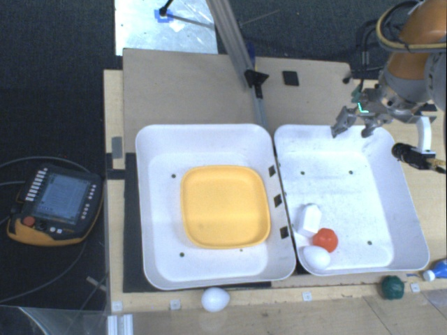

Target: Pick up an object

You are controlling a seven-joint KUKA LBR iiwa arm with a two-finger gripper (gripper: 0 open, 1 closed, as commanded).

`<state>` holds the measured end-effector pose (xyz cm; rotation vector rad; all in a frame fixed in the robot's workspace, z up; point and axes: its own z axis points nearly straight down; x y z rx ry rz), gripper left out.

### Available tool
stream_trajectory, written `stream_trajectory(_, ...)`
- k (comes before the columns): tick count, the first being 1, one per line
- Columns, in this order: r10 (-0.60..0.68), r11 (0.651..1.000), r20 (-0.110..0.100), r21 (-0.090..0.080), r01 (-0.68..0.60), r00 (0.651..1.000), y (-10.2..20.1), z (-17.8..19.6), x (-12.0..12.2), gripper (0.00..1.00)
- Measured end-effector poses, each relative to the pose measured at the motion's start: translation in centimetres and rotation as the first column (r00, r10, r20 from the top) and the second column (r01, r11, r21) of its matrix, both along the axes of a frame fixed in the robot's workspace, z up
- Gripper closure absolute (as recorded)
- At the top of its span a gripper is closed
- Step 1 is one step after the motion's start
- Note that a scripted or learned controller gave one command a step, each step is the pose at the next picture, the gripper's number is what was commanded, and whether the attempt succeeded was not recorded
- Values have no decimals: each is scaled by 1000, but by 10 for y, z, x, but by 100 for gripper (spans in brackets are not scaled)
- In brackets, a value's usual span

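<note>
My gripper (pixel 355 126) hangs over the back edge of the right bin (pixel 363 194), its two fingers spread apart with nothing between them. Far from it, in the bin's front left corner, lie three small things close together: a white block (pixel 308 218), a red ball (pixel 325 240) and a white egg-shaped object (pixel 316 257). The left bin (pixel 157 187) holds a yellow square plate (pixel 225 205).
A white egg (pixel 215 299) lies on the bench in front of the left bin. A dark green ball (pixel 392 287) sits off the right bin's front right corner. A teach pendant (pixel 54 204) rests on the floor at left. A slanted metal pole (pixel 234 30) stands behind the bins.
</note>
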<state>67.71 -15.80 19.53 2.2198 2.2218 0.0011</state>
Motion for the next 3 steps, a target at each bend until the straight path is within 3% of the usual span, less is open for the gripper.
stream_trajectory(1, 0, 1000, 0, 0, 0, 1000, 0, 0, 0, 0)
stream_trajectory(3, 0, 1000, -4, 1, 0, 1000, -10, -104, 0, 0)
